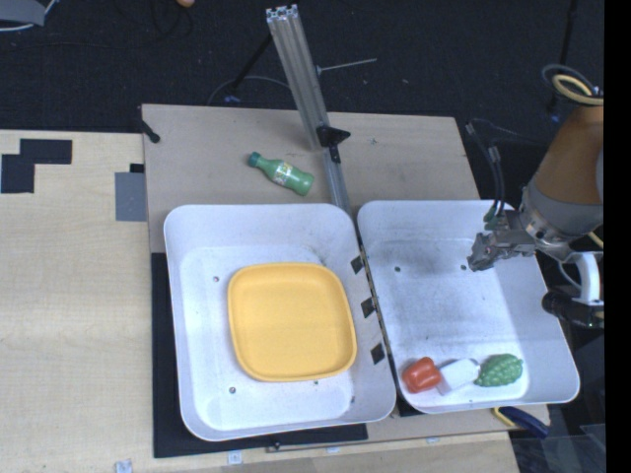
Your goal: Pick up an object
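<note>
Gripper [480, 258] at 3 o'clock over right bin [434, 294], grip state can't tell; pepper [422, 373] at 5.

- A robotics lab, going by the rig: a grey arm [562, 190] with an orange band reaches over the tabletop [404, 156] from the right.
- Two white bins [192, 264] sit side by side on the plywood tabletop, clipped together along their shared edge.
- An aluminium extrusion post [301, 62] slants up from the far side of the tabletop.
- Loose cables [246, 62] trail across dark carpet [444, 28] behind it.
- The things are toy props: a yellow plate [292, 320], a small green bottle [281, 173], and plastic food [463, 372] in the right bin.
</note>
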Motion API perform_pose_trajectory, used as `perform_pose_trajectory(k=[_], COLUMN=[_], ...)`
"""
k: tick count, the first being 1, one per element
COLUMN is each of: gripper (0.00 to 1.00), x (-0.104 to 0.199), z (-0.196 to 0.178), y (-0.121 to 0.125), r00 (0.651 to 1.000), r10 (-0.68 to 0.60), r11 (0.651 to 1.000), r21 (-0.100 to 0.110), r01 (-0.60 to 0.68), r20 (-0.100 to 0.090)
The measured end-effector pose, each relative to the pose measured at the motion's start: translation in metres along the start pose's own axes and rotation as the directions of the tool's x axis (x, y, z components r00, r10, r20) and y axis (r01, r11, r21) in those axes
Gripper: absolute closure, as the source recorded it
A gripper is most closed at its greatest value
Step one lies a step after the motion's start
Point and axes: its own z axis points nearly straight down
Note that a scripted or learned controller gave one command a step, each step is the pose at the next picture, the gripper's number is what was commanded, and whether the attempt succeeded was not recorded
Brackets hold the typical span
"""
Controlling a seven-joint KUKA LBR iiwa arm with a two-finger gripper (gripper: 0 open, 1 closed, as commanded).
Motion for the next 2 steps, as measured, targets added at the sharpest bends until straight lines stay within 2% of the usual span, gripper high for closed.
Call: perform_pose_trajectory(k=[1, 2], gripper=[1.0, 1.0], x=[0.001, -0.003], z=[-0.043, -0.103], y=[-0.003, -0.007], r00=[1.0, 1.0], r10=[0.0, 0.0], r11=[1.0, 1.0], r21=[0.002, 0.0], r01=[0.0, 0.0], r20=[-0.001, 0.0])
